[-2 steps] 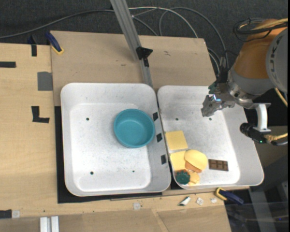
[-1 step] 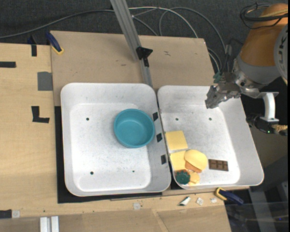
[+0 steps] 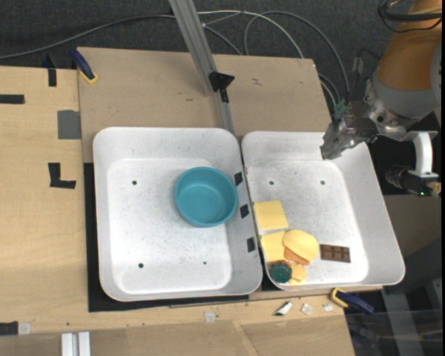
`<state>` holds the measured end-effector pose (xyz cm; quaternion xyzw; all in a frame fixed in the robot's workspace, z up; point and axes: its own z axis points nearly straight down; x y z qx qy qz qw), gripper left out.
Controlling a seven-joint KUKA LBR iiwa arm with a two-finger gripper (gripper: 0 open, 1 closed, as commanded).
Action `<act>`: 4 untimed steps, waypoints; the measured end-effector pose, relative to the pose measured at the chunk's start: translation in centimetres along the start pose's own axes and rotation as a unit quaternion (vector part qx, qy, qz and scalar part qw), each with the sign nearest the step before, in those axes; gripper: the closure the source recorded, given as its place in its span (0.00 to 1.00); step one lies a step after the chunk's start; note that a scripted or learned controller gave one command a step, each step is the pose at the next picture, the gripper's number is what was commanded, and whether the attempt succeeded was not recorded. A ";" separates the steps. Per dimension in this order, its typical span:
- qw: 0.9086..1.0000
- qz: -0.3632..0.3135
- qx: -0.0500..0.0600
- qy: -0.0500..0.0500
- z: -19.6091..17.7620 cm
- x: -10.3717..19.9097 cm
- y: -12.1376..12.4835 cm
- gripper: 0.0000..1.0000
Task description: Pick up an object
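My gripper (image 3: 332,150) hangs over the far right corner of the right bin (image 3: 356,191), well away from the objects. Nothing shows between its fingers. A teal bowl (image 3: 205,196) sits upright in the left bin (image 3: 126,199), towards its right side. In the right bin's near left corner lie a pale yellow square block (image 3: 270,216), a second yellow block (image 3: 273,246) below it, a yellow-and-orange round toy (image 3: 300,246) and a small dark teal piece (image 3: 281,273). A brown chocolate-like bar (image 3: 334,254) lies just right of that pile.
A grey metal pole (image 3: 200,47) slants down from the top to the gap between the bins. Cables (image 3: 282,28) loop across the dark floor behind the bench. Small clips (image 3: 345,299) and bits lie on the bench in front of the right bin.
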<state>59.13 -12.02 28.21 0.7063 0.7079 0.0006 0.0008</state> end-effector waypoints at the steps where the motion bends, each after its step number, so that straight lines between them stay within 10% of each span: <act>1: 1.000 -0.002 0.002 0.001 2.0 5.6 -0.2 1.00; 4: 1.000 -0.002 0.003 0.000 5.1 20.9 -1.2 1.00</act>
